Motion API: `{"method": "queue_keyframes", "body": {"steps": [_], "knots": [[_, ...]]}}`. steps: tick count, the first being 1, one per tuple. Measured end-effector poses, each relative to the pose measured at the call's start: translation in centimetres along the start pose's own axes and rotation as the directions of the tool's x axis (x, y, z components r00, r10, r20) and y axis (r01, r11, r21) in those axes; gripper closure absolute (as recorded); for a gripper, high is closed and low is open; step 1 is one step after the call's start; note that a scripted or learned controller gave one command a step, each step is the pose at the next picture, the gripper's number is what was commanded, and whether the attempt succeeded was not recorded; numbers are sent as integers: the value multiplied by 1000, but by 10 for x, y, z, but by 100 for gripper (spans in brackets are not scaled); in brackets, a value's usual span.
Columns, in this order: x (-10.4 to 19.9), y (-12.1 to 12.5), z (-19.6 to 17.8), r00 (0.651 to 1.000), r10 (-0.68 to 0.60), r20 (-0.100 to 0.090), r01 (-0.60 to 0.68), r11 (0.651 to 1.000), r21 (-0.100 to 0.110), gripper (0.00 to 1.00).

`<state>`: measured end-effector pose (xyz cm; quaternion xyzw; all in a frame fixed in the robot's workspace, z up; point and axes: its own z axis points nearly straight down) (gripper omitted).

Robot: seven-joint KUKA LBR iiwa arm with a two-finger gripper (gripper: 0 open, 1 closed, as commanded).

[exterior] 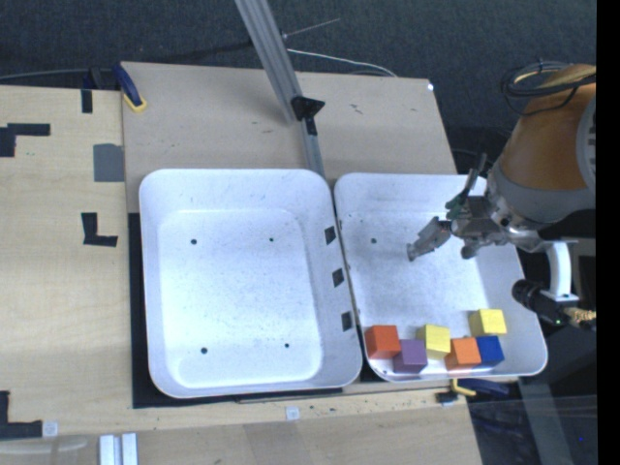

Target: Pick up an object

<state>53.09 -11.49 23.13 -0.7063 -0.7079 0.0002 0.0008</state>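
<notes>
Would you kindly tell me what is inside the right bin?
The right bin holds blocks along its near edge: orange, purple, yellow, orange, blue, yellow. The arm covers its far right corner.

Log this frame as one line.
gripper: above right bin, holding nothing | blocks: clustered at the bin's near edge | left bin: untouched

We see six small blocks bunched along the right bin's (387, 201) 6 o'clock edge. From 9 to 3 o'clock: orange block (383, 339), purple block (414, 354), yellow block (437, 339), 2nd orange block (465, 352), blue block (489, 350) touching it, 2nd yellow block (487, 321) just behind. All sit flat, approx. upright.
</notes>
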Motion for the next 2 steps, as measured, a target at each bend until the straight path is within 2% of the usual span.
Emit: {"method": "queue_keyframes", "body": {"steps": [1, 2], "knots": [[68, 60, 42, 1000, -7, -1, 7, 1000, 0, 0], [-33, 76, 139, 1000, 8, 4, -8, 1000, 7, 0]]}}
